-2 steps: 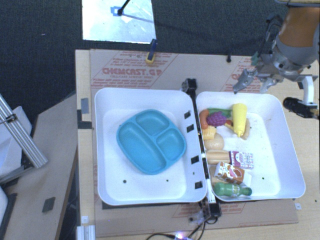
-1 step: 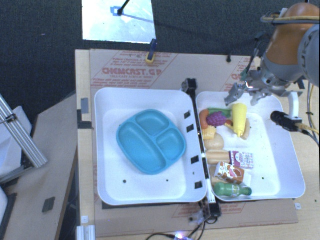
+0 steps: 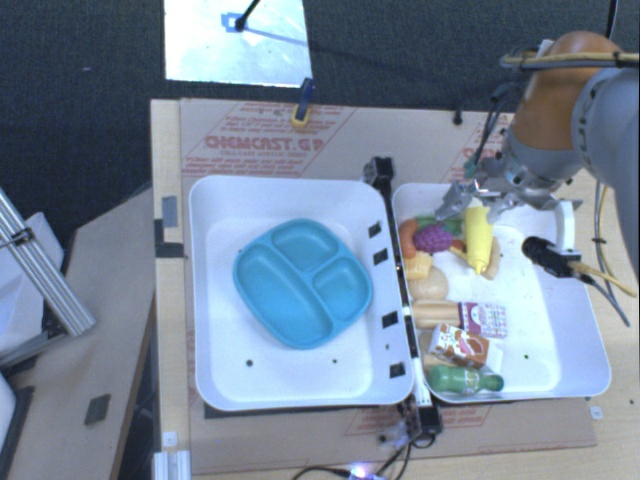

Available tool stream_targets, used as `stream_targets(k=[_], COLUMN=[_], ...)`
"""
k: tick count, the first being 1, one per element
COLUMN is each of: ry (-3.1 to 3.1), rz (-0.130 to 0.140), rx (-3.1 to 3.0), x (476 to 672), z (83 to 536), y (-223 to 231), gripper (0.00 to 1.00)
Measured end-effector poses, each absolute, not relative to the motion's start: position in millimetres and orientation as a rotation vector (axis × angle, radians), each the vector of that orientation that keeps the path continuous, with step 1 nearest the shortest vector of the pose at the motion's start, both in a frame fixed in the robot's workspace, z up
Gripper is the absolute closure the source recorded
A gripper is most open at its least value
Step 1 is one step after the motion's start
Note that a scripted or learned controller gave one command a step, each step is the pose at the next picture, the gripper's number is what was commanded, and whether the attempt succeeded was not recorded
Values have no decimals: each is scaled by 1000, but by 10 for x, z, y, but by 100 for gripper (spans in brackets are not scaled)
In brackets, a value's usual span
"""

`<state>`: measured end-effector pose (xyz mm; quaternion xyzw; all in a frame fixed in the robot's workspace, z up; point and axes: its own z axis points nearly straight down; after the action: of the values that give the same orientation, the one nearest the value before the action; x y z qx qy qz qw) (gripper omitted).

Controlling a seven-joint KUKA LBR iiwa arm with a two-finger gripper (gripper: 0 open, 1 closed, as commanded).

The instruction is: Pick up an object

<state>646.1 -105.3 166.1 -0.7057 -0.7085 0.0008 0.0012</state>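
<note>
Tool [image 3: 478, 200] hovers low over the yellow corn [image 3: 479, 236] in the right bin [image 3: 585, 353], finger spread impossible to tell; centre on the cob before closing, clear of the grapes [image 3: 434, 237].

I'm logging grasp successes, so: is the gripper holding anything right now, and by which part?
Cannot be told. The gripper sits at the top end of the yellow corn, but a grasp isn't visible.
</note>
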Motion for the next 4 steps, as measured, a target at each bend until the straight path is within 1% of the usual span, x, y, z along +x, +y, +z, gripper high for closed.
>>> stream_targets(k=[1, 2, 3, 4], ry=[-2220, -2236, -2240, -2229], rz=[4, -10, -14, -5], rx=[-2217, -2232, -2238, -2219], x=[6393, 6447, 6464, 6531], z=[1067, 911, 1034, 1487], y=[-985, -1008, -1027, -977], gripper=[0, 0, 100, 100])
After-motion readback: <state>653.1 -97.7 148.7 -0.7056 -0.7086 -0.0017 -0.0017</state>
